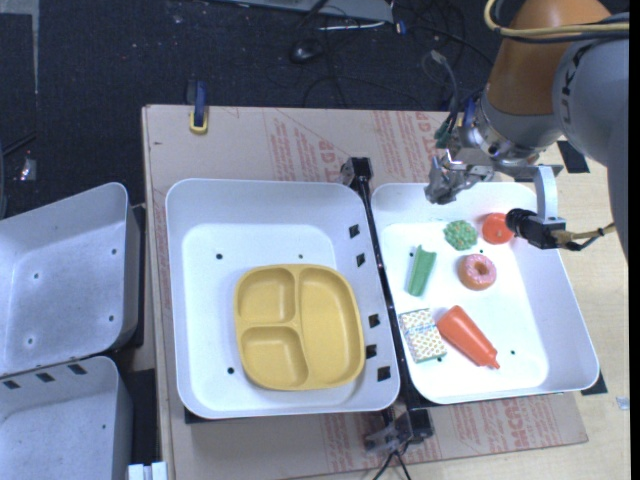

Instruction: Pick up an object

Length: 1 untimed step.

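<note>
The grey arm (pixel 590 78) reaches over the right shallow white bin (pixel 560 368), its claw (pixel 445 188) above the far rim; I cannot tell its state. Left bin (pixel 200 228) holds a yellow divided plastic tray (pixel 298 326). Right bin holds an orange toy carrot (pixel 468 335), green stick (pixel 421 270), pink doughnut (pixel 477 271).

- Flat brown cardboard sheet (pixel 300 146) under the two bins: faint red print on its far part, between the bins' far rims and the sheet's far edge. Letters too faded and skewed to read.
- Same sheet, near edge: further red print, illegible.
</note>
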Motion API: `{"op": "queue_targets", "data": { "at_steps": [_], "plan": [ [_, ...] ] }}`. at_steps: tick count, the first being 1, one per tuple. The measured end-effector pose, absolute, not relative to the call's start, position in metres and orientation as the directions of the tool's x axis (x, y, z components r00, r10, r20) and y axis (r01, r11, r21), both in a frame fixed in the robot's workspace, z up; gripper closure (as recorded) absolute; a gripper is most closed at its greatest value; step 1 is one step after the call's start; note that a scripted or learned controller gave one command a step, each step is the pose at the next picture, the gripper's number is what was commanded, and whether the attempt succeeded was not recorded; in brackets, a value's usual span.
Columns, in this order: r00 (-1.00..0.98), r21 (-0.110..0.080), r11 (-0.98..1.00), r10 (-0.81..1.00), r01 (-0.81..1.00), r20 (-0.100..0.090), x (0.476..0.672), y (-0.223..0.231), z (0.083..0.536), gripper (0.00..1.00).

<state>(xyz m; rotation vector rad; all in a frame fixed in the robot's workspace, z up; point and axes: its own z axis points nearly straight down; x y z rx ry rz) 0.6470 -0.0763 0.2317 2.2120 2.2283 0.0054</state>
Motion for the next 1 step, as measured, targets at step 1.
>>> {"op": "queue_targets", "data": {
  "at_steps": [1],
  "plan": [
    [-0.007, -0.001, 0.007, 1.0, 1.0, 0.001, 0.6435, -0.0233, 0.223, 1.0]
  ]
}}
